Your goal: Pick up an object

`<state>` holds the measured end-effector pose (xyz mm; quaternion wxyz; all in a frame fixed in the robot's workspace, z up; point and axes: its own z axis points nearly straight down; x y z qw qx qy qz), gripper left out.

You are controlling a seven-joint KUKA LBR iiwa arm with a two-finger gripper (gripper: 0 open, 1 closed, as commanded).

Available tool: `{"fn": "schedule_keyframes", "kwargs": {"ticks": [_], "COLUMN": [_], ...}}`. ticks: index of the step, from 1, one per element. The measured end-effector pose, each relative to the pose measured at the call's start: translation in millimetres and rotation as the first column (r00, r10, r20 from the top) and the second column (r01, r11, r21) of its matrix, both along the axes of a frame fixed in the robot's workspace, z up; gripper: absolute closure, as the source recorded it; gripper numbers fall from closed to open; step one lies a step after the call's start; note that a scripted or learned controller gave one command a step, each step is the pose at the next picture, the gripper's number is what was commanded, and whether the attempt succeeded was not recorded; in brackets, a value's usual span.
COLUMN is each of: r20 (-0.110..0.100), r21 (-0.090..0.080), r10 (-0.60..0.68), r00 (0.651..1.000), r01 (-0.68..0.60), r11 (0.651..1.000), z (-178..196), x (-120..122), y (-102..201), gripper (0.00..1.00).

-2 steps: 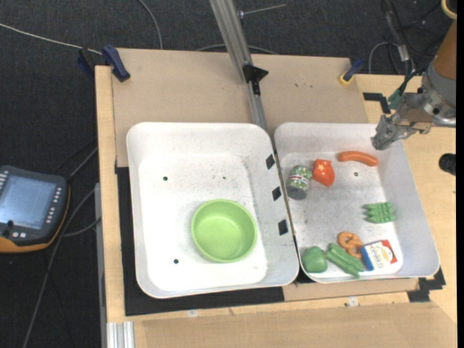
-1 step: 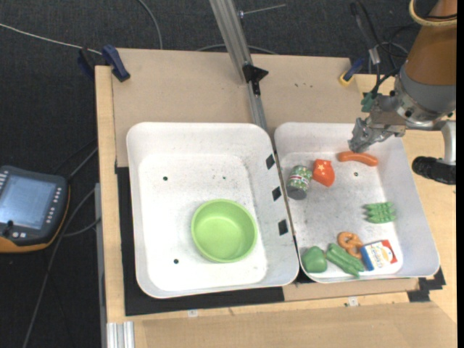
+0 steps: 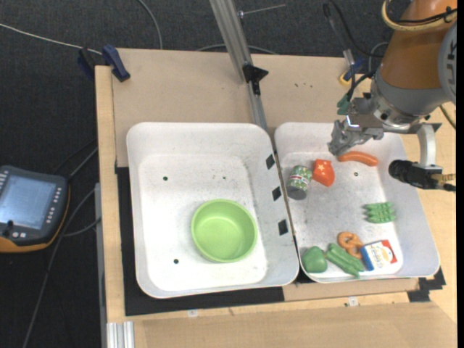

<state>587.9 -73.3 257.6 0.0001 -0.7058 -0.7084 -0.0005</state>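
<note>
The gripper (image 3: 342, 145) hung low over the back of the right bin (image 3: 413, 252), just beside an orange carrot (image 3: 359, 158). Whether its jaws were spread or pressed together could not be told. Near it lay a red pepper (image 3: 323, 172) and a small can (image 3: 298, 181). Green toys sat at the front. A green bowl (image 3: 224, 230) sat in the left bin (image 3: 156, 187).

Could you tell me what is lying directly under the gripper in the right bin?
An orange carrot-like piece lies just below the gripper on the right bin floor, its left end covered by the gripper. Whatever else sits beneath is hidden.
</note>
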Motion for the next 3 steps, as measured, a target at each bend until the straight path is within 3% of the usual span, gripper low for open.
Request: {"fn": "schedule_keyframes", "kwargs": {"ticks": [1, 3], "r20": [0.0, -0.001], "r21": [0.0, 0.0], "r10": [0.001, 0.0], "r00": [1.0, 1.0], "r01": [-0.001, 0.0], "r11": [1.0, 1.0], "z": [-4.0, -24.3], "x": [8.1, -6.2], "y": [56.3, 151.6], "gripper": [1.0, 1.0]}}
